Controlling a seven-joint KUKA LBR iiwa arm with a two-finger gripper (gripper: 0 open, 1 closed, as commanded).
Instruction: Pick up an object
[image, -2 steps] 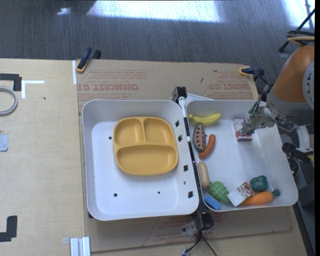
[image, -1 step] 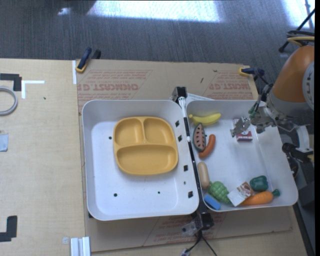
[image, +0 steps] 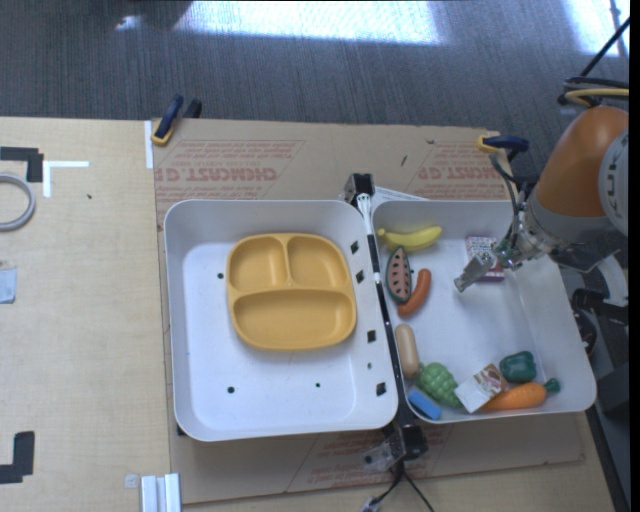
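The hand (image: 478, 274) is hovering in the upper part of the right bin (image: 545, 310), with a small pink-and-white packet (image: 482, 246) lying just beside it toward the far wall. Bare white floor is stretching below the hand, while toys are crowding the bin's left wall and near edge. Whether the hand is spread or pressed together, I cannot tell.

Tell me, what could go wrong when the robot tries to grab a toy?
The gripper hangs over a bare patch of the right bin, so it might close on nothing. The toys lie crowded: the watermelon slice touches the sausage, and the broccoli sits against the carrot, so it could knock or catch two. Toys against the wall, like the banana, leave little finger room.
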